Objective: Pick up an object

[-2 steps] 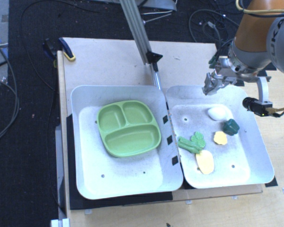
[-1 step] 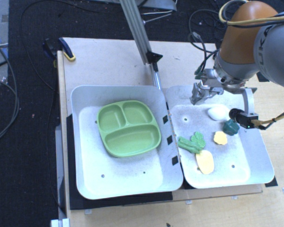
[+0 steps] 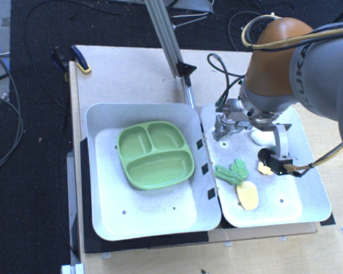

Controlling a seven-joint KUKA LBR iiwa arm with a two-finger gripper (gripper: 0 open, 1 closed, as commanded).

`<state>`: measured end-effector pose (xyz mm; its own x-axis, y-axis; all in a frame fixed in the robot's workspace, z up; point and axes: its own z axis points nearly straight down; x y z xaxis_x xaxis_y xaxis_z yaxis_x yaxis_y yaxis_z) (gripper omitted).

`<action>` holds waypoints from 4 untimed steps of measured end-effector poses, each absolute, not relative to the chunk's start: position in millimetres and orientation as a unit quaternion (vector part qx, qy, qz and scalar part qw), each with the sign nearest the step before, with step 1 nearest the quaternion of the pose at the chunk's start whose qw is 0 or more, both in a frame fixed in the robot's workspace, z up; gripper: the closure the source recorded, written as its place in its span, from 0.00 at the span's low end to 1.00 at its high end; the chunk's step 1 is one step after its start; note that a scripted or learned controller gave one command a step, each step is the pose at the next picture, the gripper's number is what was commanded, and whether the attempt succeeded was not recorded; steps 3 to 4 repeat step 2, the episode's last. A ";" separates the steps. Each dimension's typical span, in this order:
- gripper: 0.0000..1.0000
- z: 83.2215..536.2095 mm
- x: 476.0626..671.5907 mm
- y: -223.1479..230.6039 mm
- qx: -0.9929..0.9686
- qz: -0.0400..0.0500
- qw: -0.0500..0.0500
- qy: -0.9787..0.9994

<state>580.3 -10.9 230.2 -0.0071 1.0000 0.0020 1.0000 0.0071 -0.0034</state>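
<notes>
I can't tell my gripper (image 3: 247, 131) state; the green toy (image 3: 232, 172) looks light, soft — best pinched across its middle.

So two bins sit side by side on the bench (image 3: 126, 67). The left bin (image 3: 103, 210) has a divided plate (image 3: 156, 154) lying in its middle, a bit toward the back. The right bin (image 3: 308, 193) has a cactus-shaped toy (image 3: 232, 172) near its left wall, with a flat oval piece (image 3: 247, 196) just in front of it. The arm (image 3: 286, 61) hangs over the back of the right bin, the gripper (image 3: 226, 127) down near the dividing wall.
</notes>
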 end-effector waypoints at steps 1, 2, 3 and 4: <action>1.00 220.2 548.3 32.1 -0.705 0.001 0.002 -0.710; 1.00 216.7 520.7 71.6 -0.705 0.001 0.002 -0.710; 1.00 216.7 520.7 71.6 -0.705 0.001 0.002 -0.710; 1.00 216.7 520.7 71.6 -0.705 0.001 0.002 -0.710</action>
